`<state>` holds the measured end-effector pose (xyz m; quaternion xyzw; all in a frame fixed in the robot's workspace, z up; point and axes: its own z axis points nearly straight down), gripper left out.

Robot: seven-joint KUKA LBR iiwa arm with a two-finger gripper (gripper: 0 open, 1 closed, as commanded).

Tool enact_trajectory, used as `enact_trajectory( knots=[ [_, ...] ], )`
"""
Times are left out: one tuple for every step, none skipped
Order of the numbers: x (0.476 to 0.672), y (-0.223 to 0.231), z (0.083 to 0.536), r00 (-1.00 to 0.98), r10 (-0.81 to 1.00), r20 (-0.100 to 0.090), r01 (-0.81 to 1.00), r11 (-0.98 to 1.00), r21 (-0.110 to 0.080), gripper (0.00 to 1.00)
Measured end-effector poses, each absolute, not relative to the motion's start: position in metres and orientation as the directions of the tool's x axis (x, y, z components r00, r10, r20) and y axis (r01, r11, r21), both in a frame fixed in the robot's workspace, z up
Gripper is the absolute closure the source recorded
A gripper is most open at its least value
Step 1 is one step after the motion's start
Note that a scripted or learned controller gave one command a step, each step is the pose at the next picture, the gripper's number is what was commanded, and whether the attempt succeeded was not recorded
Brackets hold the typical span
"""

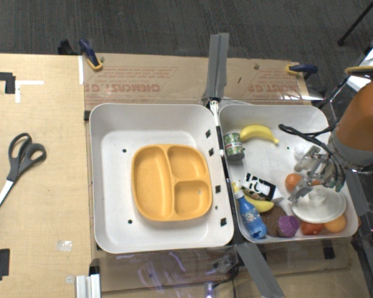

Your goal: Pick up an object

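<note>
The right bin [270, 113] holds a yellow banana [258, 133], a small green can [233, 146], a black-and-white card [259, 185], a blue bottle [250, 215], a purple fruit [287, 225], an orange ball [293, 182] and a white round dish [319, 205]. My gripper [303, 177] hangs low over the right half of this bin, just right of the orange ball and above the dish's left rim. Its fingers stand open, and nothing is between them.
The left bin [105, 166] holds a yellow divided plate [172, 182]. Red and orange fruits [323, 226] lie by the right bin's front wall. Scissors [20, 160] rest on the bench far left. A dark cable [301, 133] crosses the right bin's back.
</note>
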<state>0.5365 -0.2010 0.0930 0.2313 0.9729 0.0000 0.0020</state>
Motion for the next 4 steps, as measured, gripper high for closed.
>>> enact_trajectory(
  knots=[
    [0.560,-0.158,0.093,-0.840,0.542,-0.003,0.542,0.840,0.001,0.00],
    [0.561,-0.158,0.103,-0.842,0.539,-0.007,0.539,0.842,0.002,1.00],
    [0.534,-0.077,0.224,-0.854,0.520,-0.003,0.520,0.854,0.001,1.00],
    [0.575,-0.130,0.093,-0.910,0.414,-0.004,0.414,0.910,0.001,1.00]
  ],
)
